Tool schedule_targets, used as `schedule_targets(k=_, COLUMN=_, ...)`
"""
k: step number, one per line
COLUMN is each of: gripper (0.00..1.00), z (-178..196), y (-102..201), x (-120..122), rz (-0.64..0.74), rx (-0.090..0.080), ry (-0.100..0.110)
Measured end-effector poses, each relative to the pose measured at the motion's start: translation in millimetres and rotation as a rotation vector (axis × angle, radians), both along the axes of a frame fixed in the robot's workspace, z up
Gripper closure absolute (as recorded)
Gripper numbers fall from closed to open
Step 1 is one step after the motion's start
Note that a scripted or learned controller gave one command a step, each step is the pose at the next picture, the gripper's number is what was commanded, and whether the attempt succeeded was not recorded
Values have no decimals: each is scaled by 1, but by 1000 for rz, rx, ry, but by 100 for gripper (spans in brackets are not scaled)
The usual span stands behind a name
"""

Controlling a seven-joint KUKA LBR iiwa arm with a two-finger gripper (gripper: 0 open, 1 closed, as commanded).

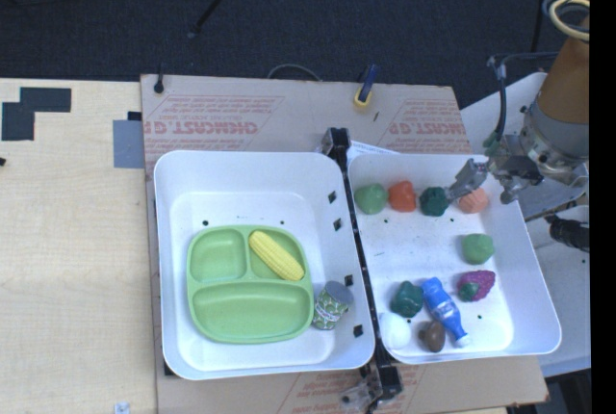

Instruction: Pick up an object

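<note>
My gripper (488, 185) hangs over the far right corner of the right bin (539, 306). It is open, with one finger (468, 179) to the left and the other to the right. A peach-coloured lump (474, 202) lies just below and between the fingers, on the bin floor, and nothing is held. Left of it in a row are a dark green piece (434, 201), an orange-red piece (402, 196) and a light green ball (370, 198).
The right bin also holds a green lump (477, 247), a magenta piece (475, 285), a dark green piece (407, 298), a blue bottle (444, 309), a white ball (396, 332) and a brown piece (432, 336). In the left bin (173, 210) sit a green divided plate (241, 311), a corn cob (277, 254) and a small can (332, 304).
</note>
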State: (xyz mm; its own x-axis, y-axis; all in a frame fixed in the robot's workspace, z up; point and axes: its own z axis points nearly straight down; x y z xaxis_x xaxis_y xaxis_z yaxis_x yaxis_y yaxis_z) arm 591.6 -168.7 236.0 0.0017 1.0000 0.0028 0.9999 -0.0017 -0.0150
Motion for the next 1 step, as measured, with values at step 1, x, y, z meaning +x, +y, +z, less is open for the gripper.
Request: schedule_targets(k=1, gripper=0, z=8, y=0, x=2, rz=2, rx=-3, ry=-14)
